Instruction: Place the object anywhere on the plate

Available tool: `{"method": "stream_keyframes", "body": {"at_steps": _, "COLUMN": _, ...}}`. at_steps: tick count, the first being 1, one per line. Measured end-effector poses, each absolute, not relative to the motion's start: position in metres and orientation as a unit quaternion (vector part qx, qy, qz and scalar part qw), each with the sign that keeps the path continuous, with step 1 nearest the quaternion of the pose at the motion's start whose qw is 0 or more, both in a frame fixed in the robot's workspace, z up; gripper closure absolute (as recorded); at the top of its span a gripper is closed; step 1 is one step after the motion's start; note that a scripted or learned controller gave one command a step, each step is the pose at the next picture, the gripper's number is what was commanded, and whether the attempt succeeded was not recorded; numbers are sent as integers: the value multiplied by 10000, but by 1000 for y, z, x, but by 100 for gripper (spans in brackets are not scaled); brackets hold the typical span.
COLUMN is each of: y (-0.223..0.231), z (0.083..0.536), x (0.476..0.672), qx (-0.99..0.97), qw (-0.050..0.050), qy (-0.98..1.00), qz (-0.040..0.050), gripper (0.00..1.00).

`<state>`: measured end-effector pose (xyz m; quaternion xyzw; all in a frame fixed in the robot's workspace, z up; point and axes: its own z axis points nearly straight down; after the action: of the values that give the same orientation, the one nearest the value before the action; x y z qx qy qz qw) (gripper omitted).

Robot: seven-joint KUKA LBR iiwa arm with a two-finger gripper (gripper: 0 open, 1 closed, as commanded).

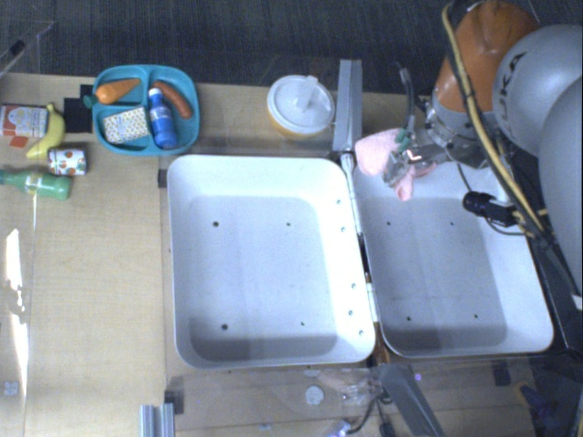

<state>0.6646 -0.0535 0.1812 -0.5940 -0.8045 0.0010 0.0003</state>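
Wooden bench (91, 289) under dark carpet, two white bins side by side. Far left of the gripper, well apart from it, sits loose clutter: a small carton, a banana, a can and a green bottle (36, 184), looks parked out of the work area. Next, still far left of the gripper, a blue divided plate (189, 116) holding toy food: carrot, hotdog, blue bottle, a cracker-like square; likely the drop target, set outside the bins so a transfer has to cross the left bin (260, 258). Closer, just left of the gripper, a white lidded cup (301, 106) behind the bin rims. Right bin (455, 280) lies below the gripper. Gripper (407, 157) hangs over that bin's far left corner, reaching in from the right, fingers pinched on a pink cloth (378, 153). Cloth looks soft, pale pink, crumpled, one lobe bulging left of the fingers over the bin rim and a tail drooping below them, so it appears lifted rather than resting flat. Grip seems off-centre; limp fabric could slip during the carry.
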Motion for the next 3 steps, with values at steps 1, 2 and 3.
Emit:
{"method": "stream_keyframes", "body": {"at_steps": 1, "y": -52, "z": 221, "x": 666, "qx": -5907, "qw": 1, "qy": -8069, "qz": 3, "gripper": 100}}
{"method": "stream_keyframes", "body": {"at_steps": 2, "y": 3, "z": 226, "x": 661, "qx": -4170, "qw": 7, "qy": -9089, "qz": 2, "gripper": 100}}
{"method": "stream_keyframes", "body": {"at_steps": 3, "y": 56, "z": 229, "x": 642, "qx": -2274, "qw": 6, "qy": -9738, "qz": -5, "gripper": 100}}
